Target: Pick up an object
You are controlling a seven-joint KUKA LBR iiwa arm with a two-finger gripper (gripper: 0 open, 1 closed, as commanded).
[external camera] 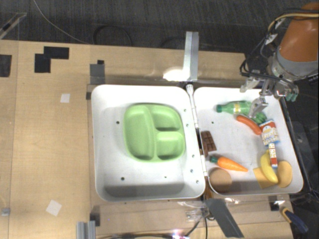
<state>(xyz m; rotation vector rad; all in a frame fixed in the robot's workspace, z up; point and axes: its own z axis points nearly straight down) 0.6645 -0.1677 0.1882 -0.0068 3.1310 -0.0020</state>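
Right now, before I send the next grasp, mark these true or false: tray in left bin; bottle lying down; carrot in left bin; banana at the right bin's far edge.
1. The green tray sits in the left bin: true.
2. The green bottle lies on its side: true.
3. The carrot is in the left bin: false, it lies in the right bin.
4. The banana is at the right bin's far edge: false, it lies near the front corner.
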